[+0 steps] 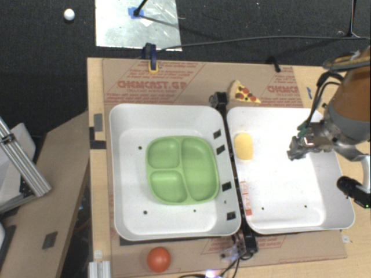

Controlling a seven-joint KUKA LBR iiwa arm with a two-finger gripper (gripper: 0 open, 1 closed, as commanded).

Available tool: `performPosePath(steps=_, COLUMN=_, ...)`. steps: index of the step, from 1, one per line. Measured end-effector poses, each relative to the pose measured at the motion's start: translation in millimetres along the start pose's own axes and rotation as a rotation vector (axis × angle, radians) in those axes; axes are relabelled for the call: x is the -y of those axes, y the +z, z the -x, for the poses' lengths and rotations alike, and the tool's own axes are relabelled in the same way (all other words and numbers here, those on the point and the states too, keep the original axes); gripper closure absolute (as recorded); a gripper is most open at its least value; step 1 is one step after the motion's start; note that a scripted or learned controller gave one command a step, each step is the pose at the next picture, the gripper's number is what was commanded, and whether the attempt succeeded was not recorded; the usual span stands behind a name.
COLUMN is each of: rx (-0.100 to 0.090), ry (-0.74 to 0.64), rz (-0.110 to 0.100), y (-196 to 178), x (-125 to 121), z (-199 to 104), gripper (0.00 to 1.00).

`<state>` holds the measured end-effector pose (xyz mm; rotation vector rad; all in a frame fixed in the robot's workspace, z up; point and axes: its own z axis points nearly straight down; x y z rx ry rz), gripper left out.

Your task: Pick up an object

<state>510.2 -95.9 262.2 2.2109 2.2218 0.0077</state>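
A pale yellow object (244, 146) lies in the right bin (290, 213), close to its left wall. My gripper (297, 150) hangs over the right half of the same bin, well to the right of the yellow object and apart from it. It is small and dark in the camera view. A green divided plate (181, 169) rests in the middle of the left bin (127, 155). A toy pizza slice (244, 92) lies on the board behind the bins. An orange-red ball (158, 259) sits on the board in front of the left bin.
The arm's orange band (352, 100) and grey wrist fill the right edge above the right bin. Black clips line the seam between the bins (227, 167). A foil sheet (138, 16) and a small white ball (69, 14) lie on the dark floor behind.
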Motion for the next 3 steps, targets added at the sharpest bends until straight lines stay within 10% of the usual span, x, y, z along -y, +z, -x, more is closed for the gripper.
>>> performPosePath(steps=3, rx=-0.003, ry=-0.005, rz=-0.009, y=26, x=4, z=-153, gripper=1.00)
